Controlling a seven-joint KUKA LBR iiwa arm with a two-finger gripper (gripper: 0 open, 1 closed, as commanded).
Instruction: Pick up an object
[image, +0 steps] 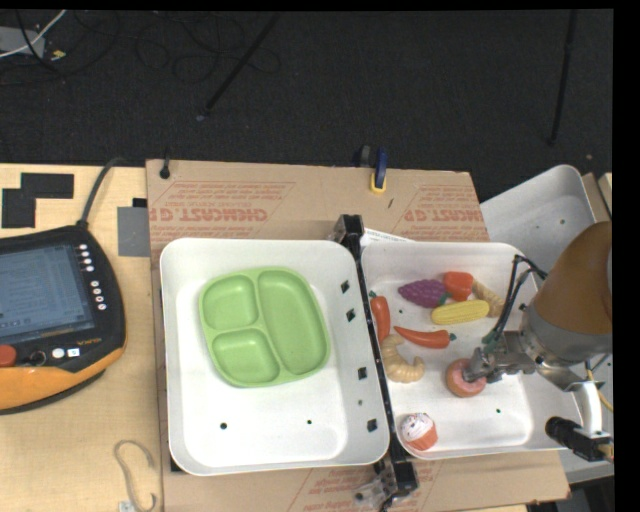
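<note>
The grey arm with its orange band (580, 285) reaches in from the right, over the right-hand shallow white bin (500, 428), and its gripper (478, 372) sits low in that bin. Right at its tip lies a small round pinkish-red toy piece (464, 381), touching or just under the gripper; whether the gripper is open, closed or gripping it I cannot tell from this angle.

Across the bin's upper half there's a cluster of plastic toy food: a purple bunch of grapes (421, 292), a red-orange rounded piece (458, 283) beside it, a yellow corn cob (460, 312) just below, and a long red chili pepper (423, 337) under that. An orange carrot-like piece (381, 317) lies along the bin's left wall, and a pale tan curved piece (403, 368) sits near it. Down at the lower left corner, a small white-and-red round item (417, 430) rests alone.

Over in the left-hand white bin (200, 430), a light green plastic tray with three compartments (264, 327) lies flat. Both bins rest on brown cardboard (250, 205) on the surface. At far left, a control pendant with a screen and orange base (50, 315) sits on the surface.
</note>
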